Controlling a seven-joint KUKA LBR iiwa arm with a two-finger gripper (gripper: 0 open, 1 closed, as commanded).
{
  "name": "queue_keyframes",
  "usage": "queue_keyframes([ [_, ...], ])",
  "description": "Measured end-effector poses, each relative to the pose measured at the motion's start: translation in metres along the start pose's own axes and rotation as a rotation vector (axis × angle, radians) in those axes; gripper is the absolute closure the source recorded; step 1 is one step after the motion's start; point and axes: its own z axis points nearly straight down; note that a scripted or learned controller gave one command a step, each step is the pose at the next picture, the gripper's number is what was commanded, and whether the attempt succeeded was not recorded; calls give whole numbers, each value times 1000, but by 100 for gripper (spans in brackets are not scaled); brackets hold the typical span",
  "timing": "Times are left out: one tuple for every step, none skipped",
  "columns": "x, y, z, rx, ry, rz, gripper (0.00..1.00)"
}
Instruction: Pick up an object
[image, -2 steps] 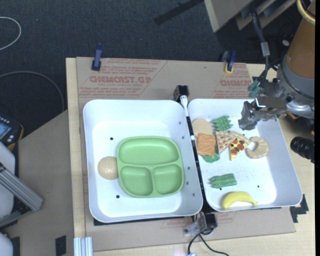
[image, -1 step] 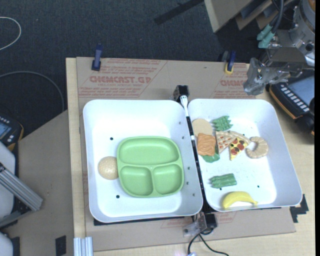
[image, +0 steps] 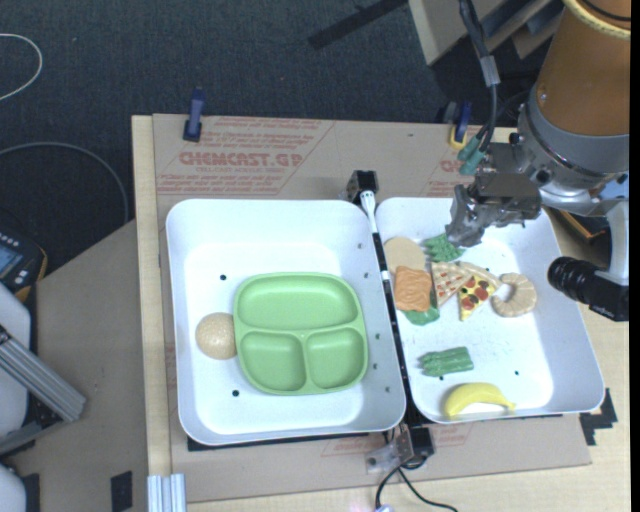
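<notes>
Bench: cardboard sheet printed with red lettering lies under two shallow white bins, with dark carpet beyond it.
Left bin: holds a green divided plate with three compartments, and a round tan ball-like thing touching the plate's left edge.
Right bin: holds toy food, mostly bunched toward its upper left.
Arm: grey with an orange band, reaching in from the right over the right bin's far edge.
Gripper: tips down at a green leafy piece near the bin's upper left; whether the fingers are spread or pinching it, I cannot tell (the wrist hides them).
Cluster: pizza slice lies just below the green piece, with an orange slab beside it on the left and a tan ring-shaped piece on its right.
Front of right bin: a small green vegetable piece lies above a yellow banana, apart from the cluster.
</notes>
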Motion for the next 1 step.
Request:
queue_keyframes([
  [-13, 42, 196, 2, 0, 1, 100],
])
